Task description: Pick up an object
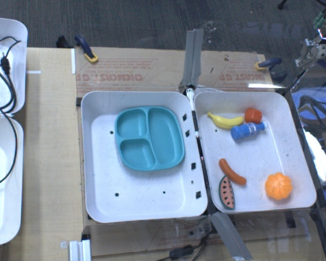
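Nothing looks picked yet: the banana (226,120), bottle (246,130), sausage (232,171) and orange (278,186) all lie in the right bin (296,125). The claw's state I cannot tell.

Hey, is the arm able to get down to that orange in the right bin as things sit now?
Probably yes. The orange sits alone near the right bin's front corner, apart from the sausage and watermelon slice, with nothing over it.

Red upside-down print, seemingly "CHEMCAST GP", on the cardboard sheet (141,74) behind the bins, repeated at right.
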`<state>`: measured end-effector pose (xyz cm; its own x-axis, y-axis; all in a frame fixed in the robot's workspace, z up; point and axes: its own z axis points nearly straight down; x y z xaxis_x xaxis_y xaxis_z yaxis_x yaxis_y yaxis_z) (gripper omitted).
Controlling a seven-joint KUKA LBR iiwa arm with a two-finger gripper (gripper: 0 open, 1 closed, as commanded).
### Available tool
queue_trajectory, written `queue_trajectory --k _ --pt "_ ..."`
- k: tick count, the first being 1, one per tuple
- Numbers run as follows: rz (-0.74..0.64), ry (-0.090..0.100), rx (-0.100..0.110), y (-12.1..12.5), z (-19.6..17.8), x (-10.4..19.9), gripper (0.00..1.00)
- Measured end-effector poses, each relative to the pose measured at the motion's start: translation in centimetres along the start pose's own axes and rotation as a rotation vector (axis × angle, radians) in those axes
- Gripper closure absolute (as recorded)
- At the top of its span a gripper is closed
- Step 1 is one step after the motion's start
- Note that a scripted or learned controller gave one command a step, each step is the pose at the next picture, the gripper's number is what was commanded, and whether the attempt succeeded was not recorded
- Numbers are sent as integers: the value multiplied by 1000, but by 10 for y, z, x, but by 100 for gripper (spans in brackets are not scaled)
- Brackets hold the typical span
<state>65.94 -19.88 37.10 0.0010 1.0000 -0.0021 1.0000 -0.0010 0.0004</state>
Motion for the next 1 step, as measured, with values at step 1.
queue_trajectory --k 1 --pt "1 1 3 -73 51 -24 100"
